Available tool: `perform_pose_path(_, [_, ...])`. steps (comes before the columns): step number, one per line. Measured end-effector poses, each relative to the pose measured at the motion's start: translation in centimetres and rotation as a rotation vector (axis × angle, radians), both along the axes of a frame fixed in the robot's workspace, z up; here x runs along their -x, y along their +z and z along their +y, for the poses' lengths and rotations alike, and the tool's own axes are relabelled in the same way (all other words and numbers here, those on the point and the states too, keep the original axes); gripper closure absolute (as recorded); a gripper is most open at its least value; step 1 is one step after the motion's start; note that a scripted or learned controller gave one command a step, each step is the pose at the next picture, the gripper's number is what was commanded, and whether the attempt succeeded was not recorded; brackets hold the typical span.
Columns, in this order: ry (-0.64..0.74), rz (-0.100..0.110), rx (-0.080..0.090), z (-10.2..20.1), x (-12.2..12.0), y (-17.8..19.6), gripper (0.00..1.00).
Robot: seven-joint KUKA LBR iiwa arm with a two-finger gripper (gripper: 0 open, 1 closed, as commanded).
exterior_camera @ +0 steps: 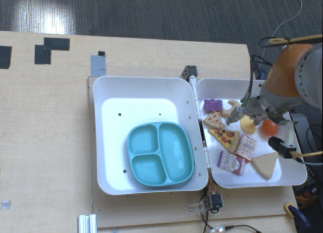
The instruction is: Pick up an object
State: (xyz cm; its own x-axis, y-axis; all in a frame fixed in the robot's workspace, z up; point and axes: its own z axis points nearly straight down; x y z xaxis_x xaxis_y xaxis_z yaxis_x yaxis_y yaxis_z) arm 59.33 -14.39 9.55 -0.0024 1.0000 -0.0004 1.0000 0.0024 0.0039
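My gripper [238, 115] hangs low over the middle of the right bin [298, 179], reaching in from the right. Right beside it lie a yellow round piece [247, 124], a tan curled piece [233, 105] and a small sandwich-like wedge [213, 120]. A purple bunch of grapes [213, 105] sits at the bin's upper left. A pizza slice [225, 137] lies below the gripper. An orange-red ball [270, 126] rests to its right. I see nothing between the fingers.
Nearer the front of the right bin lie a white-and-red packet [247, 147], a red packet [231, 162] and a tan cheese wedge [266, 165]. The left bin [101, 126] holds a blue three-part plate [160, 154].
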Motion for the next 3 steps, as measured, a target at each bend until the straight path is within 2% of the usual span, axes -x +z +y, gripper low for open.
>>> perform_pose_path(1, [0.0, -0.004, 0.0, 2.0, 7.1, -0.8, 0.0])
perform_pose_path(2, [0.0, -0.011, 0.002, 2.0, 6.9, 0.3, 1.0])
perform_pose_path(3, [0.001, -0.01, 0.002, 2.0, 6.9, 0.3, 0.0])
